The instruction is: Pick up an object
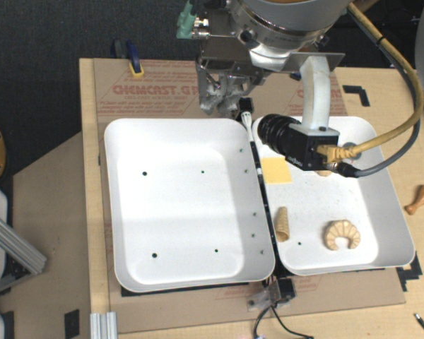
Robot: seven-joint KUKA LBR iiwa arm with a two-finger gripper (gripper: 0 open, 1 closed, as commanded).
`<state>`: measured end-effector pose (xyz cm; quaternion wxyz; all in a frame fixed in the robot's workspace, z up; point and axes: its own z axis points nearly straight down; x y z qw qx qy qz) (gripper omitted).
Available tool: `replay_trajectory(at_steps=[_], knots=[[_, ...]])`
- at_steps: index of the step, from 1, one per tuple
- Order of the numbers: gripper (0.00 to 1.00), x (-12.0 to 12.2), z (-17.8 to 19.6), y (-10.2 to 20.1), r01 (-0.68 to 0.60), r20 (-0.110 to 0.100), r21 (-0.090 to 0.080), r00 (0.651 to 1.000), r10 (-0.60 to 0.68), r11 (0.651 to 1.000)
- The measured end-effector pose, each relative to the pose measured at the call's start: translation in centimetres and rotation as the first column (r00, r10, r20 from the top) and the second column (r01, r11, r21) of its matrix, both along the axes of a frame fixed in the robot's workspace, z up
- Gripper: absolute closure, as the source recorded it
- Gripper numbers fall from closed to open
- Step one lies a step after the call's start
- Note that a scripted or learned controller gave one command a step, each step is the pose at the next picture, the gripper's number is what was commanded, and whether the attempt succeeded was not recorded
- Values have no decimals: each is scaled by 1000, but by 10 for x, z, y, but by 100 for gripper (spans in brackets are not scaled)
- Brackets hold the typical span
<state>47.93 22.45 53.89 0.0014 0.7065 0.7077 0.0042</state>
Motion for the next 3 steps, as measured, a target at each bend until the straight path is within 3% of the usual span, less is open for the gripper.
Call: replay_trajectory(at_steps=[1,2,3], knots=[[100,12,-170,-1,3,-26,-13,1000,-4,1000],[100,38,2,0,0,13,4,1000,-1,1000],[0,37,-9,0,0,-8,-4,1000,0,1000]])
